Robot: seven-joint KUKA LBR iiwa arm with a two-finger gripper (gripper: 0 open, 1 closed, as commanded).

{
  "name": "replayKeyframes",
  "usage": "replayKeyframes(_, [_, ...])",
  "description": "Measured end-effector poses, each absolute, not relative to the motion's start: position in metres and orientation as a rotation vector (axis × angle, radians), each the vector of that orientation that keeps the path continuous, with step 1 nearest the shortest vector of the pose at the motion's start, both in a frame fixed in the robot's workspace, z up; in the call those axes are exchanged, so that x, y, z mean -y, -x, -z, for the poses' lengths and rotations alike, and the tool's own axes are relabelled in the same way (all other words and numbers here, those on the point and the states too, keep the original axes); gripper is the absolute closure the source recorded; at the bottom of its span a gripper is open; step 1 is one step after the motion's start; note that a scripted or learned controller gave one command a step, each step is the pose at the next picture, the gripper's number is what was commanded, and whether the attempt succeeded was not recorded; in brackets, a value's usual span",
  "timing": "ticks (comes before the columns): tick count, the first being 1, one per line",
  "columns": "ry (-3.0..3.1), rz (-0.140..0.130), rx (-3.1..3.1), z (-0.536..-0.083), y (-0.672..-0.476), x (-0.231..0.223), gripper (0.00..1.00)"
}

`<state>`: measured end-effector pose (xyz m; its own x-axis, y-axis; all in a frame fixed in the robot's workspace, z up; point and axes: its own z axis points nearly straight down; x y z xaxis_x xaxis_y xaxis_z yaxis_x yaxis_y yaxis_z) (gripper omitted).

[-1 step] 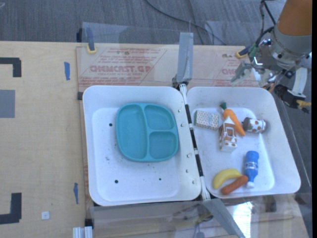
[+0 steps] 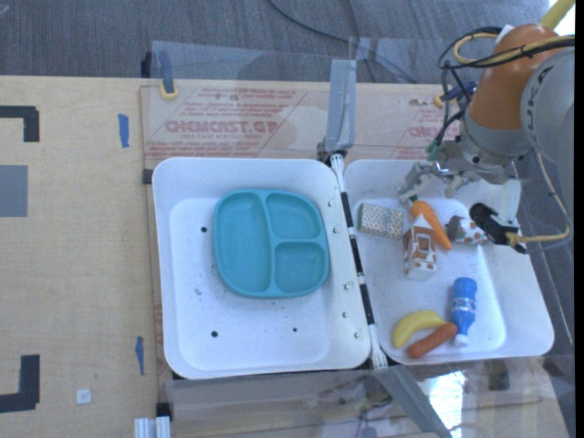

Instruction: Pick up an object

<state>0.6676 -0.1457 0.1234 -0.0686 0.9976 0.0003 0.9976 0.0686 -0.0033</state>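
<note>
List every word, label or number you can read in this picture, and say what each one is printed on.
"CHEMCAST GP", roughly: red print, faint and repeated, on the clear sheet behind the bins.
Small carton in the right bin: printed pattern, too small to read.
Patterned box beside it: no readable text.
Blue bottle: label too blurred to read.

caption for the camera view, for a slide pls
KUKA arm's gripper above the right bin of toy food; teal divided plate in the left bin.

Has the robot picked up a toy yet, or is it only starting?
Only starting, it looks like. Nothing looks lifted: the orange toy carrot, small brown-and-white carton, blue plastic bottle and yellow toy banana all lie in the right white bin. The claw hovers near the carrot at that bin's far end. Grabbing and lifting remain.
</note>
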Motion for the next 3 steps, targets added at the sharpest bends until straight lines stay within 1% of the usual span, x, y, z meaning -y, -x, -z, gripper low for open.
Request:
replayKeyframes(1, [2.024, 0.029, 2.429, -0.099, -0.651, 0.153, 0.0])
replayKeyframes(2, [2.025, 0.028, 2.43, -0.108, -0.652, 0.154, 1.0])
replayKeyframes(3, [1.968, -0.002, 2.448, -0.203, -0.632, 0.119, 1.0])
